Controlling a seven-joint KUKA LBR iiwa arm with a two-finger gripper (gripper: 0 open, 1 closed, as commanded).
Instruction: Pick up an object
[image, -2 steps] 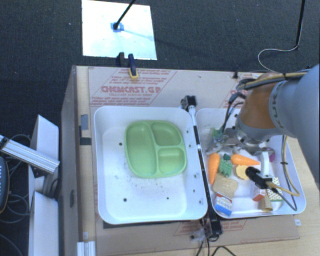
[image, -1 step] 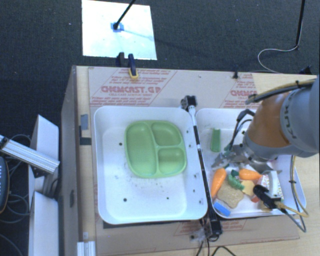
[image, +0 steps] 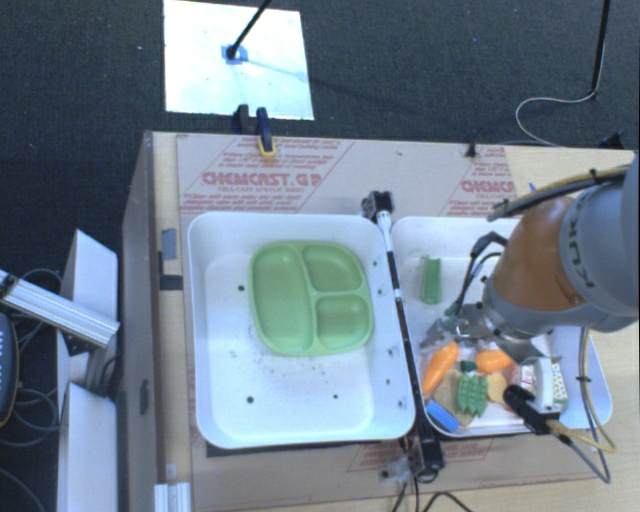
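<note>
My gripper (image: 452, 328) hangs low over the right bin (image: 455, 236), near its middle, under the grey and orange wrist. Just below the gripper lies an orange carrot (image: 440, 366), slanted, its top end close to the gripper. To the carrot's right is a small orange piece (image: 493, 360). A green leafy toy (image: 473, 394) and a blue item (image: 443, 417) rest by the bin's front wall. A green block (image: 432, 279) lies upright in the picture, above and left of the gripper. Nothing shows in the gripper's grasp.
The left bin (image: 225, 300) holds a green divided plate (image: 309, 298). A black bar (image: 396, 290) runs along the seam between the two bins. The arm covers the right bin's right half.
</note>
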